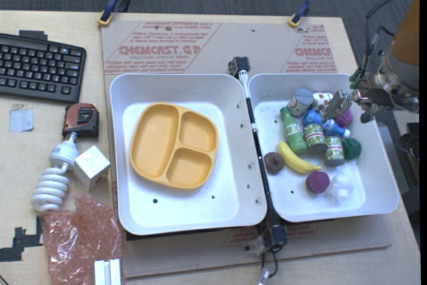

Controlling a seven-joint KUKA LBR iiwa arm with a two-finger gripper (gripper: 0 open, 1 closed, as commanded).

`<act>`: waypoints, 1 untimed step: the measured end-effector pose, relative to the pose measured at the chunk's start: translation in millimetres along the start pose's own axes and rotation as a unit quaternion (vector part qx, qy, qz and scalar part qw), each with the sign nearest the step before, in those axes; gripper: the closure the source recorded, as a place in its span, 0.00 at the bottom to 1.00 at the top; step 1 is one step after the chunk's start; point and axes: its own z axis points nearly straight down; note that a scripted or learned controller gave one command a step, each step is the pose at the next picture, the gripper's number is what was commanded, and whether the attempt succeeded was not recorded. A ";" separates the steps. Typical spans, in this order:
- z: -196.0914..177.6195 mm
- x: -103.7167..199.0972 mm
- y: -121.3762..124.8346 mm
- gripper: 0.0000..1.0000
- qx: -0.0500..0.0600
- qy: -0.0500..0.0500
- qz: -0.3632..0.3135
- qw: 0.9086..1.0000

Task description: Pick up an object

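The right bin holds a heap of small things: a green bottle, a banana, a brown round piece, a purple ball, a grey can, a blue item, two green-labelled cans, a dark green lump and a white crumpled piece. My gripper reaches in from the right and hangs low over the heap's upper right. It is next to a magenta item and a white spotted item. Nothing is visibly held.
A yellow divided plate lies in the left bin. Left of the bins are a keyboard, a tape measure, a spiral light bulb, a white cube and a pink plastic bag. Cables hang beside the arm.
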 end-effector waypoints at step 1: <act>166.9 -25.2 38.3 0.00 -0.003 0.000 0.001 1.000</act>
